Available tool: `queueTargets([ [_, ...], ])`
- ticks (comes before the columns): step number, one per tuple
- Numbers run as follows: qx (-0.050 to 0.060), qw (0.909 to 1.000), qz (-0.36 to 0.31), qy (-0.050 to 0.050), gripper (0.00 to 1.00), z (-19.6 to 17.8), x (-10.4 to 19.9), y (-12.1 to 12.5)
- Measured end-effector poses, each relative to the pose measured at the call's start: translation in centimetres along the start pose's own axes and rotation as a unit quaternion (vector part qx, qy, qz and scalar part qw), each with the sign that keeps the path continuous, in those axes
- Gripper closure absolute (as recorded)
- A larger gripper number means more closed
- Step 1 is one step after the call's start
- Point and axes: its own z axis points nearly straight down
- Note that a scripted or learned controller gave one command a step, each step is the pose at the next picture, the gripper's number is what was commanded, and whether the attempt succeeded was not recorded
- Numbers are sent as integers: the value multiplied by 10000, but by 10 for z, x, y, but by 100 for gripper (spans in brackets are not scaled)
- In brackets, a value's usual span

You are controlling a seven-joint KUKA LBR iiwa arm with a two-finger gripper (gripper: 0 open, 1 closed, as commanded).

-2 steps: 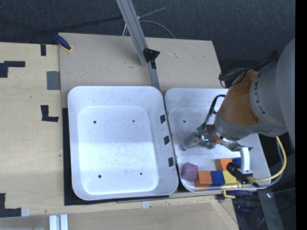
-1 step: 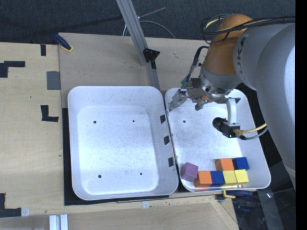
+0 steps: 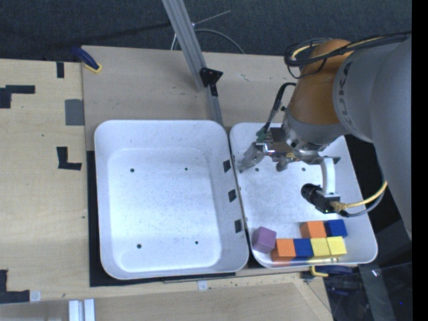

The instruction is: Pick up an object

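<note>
Claw (image 3: 266, 154) hovers over right bin (image 3: 354, 179), finger state unclear. Blocks (image 3: 309, 241) lie untouched at near edge; pick not yet begun.

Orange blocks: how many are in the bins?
2, both in the right bin near its front edge: one orange block in the back row, another beside the purple block.

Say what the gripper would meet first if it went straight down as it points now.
Probably bare floor of the right bin. The gripper hangs over its upper part; the blocks lie nearer the front edge.
</note>
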Motion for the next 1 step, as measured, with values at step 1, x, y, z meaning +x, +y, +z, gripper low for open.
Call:
queueTargets([
  [1, -1, 10000, -5, 0, 0, 0, 11, -10],
])
